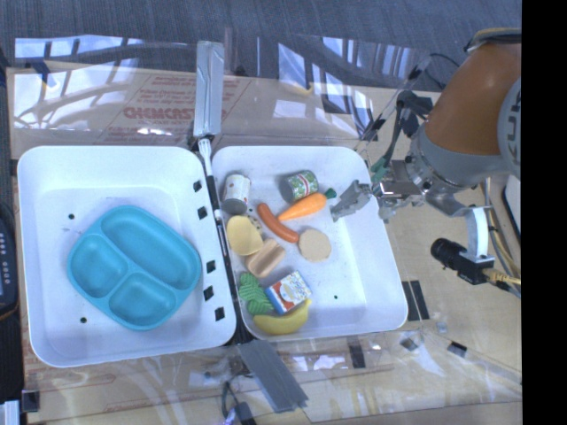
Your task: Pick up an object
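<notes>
we see grey two-finger gripper [347, 201] over right white bin [376, 273], just beside orange plastic carrot [304, 206], can't tell gripper state

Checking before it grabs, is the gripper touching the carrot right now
Apart. In the camera view, a strip of white bin floor shows between the gripper and the carrot, near the right bin edge.

Glossy white plastic bins [372, 277] — smooth blue plastic tray [133, 266] (matt), metal can [235, 191], cardboard backing [133, 104].
</notes>
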Available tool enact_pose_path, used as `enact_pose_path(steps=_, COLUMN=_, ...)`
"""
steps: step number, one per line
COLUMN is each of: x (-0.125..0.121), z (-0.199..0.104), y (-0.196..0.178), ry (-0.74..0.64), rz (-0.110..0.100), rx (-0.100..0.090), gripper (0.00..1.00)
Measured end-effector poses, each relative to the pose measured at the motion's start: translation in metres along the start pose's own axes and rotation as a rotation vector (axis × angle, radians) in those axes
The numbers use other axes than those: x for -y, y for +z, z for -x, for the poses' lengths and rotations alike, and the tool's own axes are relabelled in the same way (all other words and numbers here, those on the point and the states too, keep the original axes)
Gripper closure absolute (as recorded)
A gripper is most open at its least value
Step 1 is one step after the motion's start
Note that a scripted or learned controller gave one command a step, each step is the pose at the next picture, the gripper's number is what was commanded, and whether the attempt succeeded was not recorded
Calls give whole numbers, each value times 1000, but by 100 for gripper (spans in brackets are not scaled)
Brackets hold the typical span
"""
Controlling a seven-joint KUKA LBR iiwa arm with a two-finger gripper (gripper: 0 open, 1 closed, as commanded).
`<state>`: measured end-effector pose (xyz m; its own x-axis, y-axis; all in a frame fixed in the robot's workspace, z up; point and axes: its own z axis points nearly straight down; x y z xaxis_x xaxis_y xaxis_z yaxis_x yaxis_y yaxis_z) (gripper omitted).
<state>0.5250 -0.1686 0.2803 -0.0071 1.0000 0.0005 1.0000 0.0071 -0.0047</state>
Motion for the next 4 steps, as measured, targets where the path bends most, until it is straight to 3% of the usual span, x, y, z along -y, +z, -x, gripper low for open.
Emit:
enact_pose_path(steps=1, x=-92, z=-33, y=112, ry=61, rz=-8, rx=-1, gripper=0)
enact_pose_path(steps=2, x=-102, z=-4, y=174, ry=-65, rz=30, rx=6, gripper=0)
enact_pose_path(steps=3, x=-127, z=3, y=179, ry=-431, rz=-26, rx=-1, gripper=0)
enact_pose_path(steps=4, x=-92, z=9, y=175, ry=-243, rz=25, rx=7, gripper=0)
